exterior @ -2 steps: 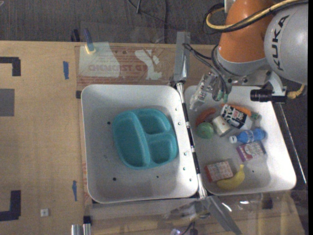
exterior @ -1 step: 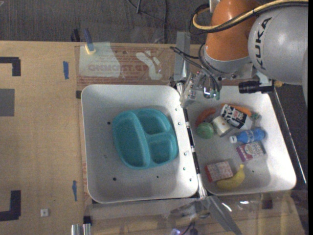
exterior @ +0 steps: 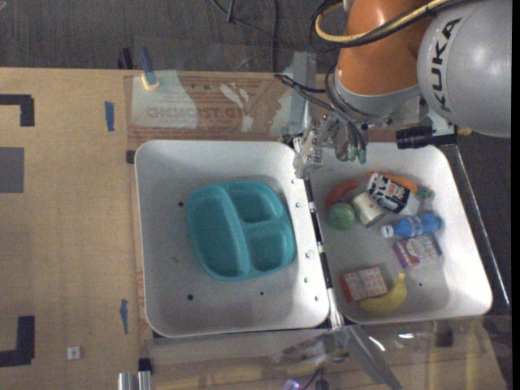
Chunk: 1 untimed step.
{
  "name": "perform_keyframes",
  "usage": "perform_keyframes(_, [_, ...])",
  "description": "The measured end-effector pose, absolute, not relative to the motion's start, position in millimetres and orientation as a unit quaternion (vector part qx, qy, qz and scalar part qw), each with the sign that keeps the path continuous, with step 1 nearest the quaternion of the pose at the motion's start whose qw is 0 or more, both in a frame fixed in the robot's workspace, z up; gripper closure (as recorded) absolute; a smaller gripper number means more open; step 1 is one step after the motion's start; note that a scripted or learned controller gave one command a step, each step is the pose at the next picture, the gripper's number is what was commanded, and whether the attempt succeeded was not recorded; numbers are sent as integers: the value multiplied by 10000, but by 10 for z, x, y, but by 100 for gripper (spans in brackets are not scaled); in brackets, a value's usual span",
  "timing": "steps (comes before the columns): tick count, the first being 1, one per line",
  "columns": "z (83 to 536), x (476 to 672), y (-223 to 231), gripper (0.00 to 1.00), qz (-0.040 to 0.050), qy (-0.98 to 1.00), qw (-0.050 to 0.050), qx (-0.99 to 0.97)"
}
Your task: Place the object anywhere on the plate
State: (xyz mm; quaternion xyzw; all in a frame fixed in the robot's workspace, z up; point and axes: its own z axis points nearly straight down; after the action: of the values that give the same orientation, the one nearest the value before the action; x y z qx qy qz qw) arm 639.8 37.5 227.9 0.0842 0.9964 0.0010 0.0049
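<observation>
Firstly, left bin [exterior: 154,242]: a teal plate [exterior: 213,226] with three compartments lies flat near its middle.

Gripper [exterior: 325,149] hangs over the far end of the seam between the bins, well apart from the plate. Grip state: cannot tell from this angle. Nothing visibly in its grasp.

Right bin [exterior: 463,275] holds all the loose things, so the thing to be moved lies here, though which one cannot be told. Green ball [exterior: 341,216] sits nearest the seam, just beside an orange piece [exterior: 344,188]. White carton [exterior: 388,193] touches the ball. Blue bottle [exterior: 416,224] and purple packet [exterior: 417,250] lie further right. Red box [exterior: 364,283] and banana [exterior: 388,297] lie at the near side, touching.
</observation>
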Motion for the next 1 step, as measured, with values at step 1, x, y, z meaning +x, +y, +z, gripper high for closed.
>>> perform_keyframes(1, [2297, 5840, 638, 100, 8, 9995, 23, 306])
